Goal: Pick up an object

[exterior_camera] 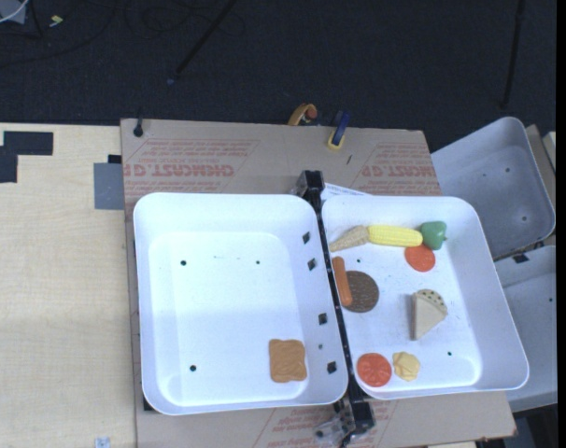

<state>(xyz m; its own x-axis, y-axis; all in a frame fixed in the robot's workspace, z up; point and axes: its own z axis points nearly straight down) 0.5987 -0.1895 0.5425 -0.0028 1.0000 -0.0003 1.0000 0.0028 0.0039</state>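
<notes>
Across the right bin (470, 222), toy foods lie scattered for the picking: a yellow corn cob (395, 236) near the far wall, its long axis running left to right, with a green piece (434, 233) at its right end and a red tomato (420, 259) just nearer. A tan wedge (349, 238) sits at the cob's left end. Along the divider lies a hot dog (340, 281), lengthwise near to far, touching a brown patty (361, 291). A sandwich wedge (427, 314) sits right of centre; a second tomato (374, 370) and a small yellow piece (406, 366) rest by the near wall. Alone in the left bin (162, 250) lies a toast slice (288, 360), at its near right corner. With the arm due from the right, the right bin's items look likelier targets. The gripper's state cannot be told. Cardboard (208, 161) under the bins bears mirrored lettering, roughly "CHEMCAST GP".
</notes>
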